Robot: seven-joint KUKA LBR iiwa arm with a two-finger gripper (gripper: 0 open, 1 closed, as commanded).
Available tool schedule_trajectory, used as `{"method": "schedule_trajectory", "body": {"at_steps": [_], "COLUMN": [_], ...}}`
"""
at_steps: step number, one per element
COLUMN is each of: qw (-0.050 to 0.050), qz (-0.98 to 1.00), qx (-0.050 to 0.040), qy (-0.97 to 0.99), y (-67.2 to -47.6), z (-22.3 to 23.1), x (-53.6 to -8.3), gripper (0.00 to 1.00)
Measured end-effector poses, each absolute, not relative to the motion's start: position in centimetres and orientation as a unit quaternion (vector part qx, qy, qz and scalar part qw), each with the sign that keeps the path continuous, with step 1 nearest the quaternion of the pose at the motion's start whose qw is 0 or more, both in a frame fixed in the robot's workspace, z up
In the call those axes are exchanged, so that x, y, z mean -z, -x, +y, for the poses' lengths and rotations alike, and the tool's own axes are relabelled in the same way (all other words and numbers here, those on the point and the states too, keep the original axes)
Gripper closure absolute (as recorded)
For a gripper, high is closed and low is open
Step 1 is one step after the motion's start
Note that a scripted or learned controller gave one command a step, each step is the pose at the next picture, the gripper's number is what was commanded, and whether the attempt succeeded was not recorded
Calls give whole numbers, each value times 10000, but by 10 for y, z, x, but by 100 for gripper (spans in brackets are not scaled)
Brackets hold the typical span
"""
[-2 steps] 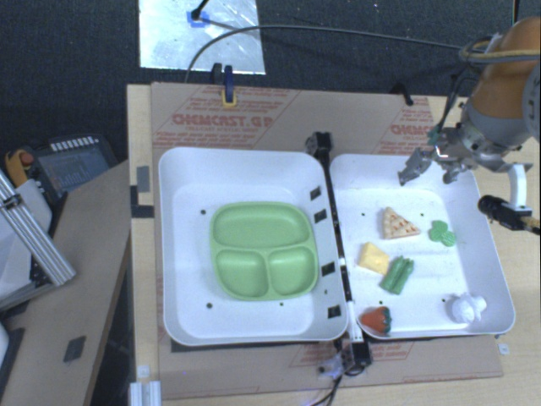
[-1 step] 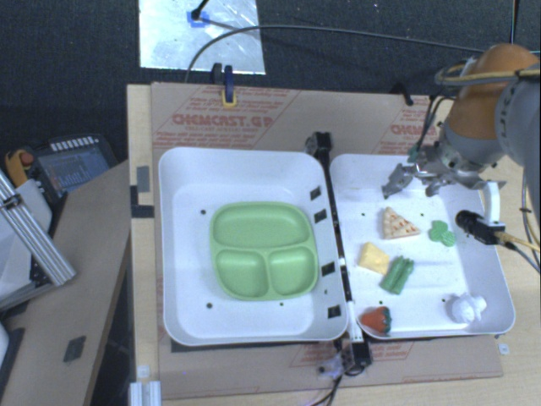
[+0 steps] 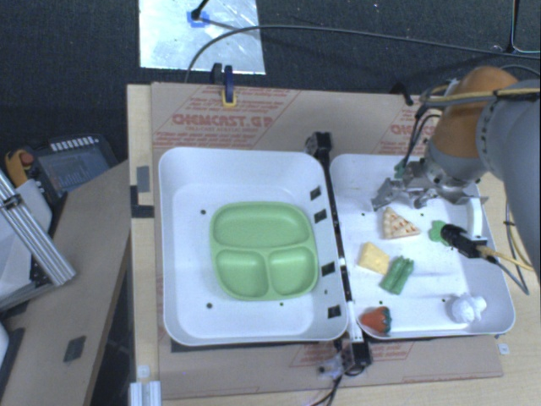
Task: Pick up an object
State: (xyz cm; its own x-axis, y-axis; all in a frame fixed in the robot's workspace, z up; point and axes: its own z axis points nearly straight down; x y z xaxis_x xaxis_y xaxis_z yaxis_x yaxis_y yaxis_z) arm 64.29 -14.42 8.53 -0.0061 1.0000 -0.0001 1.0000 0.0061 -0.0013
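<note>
My gripper (image 3: pixel 400 196) hangs over the far part of the right bin (image 3: pixel 499 311), its fingers spread open with nothing between them. Just below it lies a triangular orange waffle-patterned slice (image 3: pixel 399 224). Closer to the front are a yellow block (image 3: pixel 374 257) and a green bundle of stalks (image 3: pixel 396 275) side by side. A red strawberry-like piece (image 3: pixel 375 319) sits at the bin's front left corner, and a white lumpy object (image 3: pixel 465 308) at the front right. A small green piece (image 3: pixel 436 231) shows to the right of the slice.
The left bin (image 3: pixel 182 227) holds a green divided plate (image 3: pixel 260 249). A black divider (image 3: pixel 331 227) runs between the two bins. The arm's grey body and orange band (image 3: pixel 469 108) stand over the right bin's far right corner.
</note>
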Motion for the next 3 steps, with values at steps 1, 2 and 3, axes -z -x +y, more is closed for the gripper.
{"method": "schedule_trajectory", "body": {"at_steps": [1, 2, 3], "qw": [-23, -28, -38], "qz": [-7099, -7083, -7090], "qx": [15, 19, 25], "qy": [7043, 7059, 7052], "y": [-645, -645, -644], "z": [-145, -148, -146], "x": [-100, -145, -210], "gripper": [100, 100, 100]}}
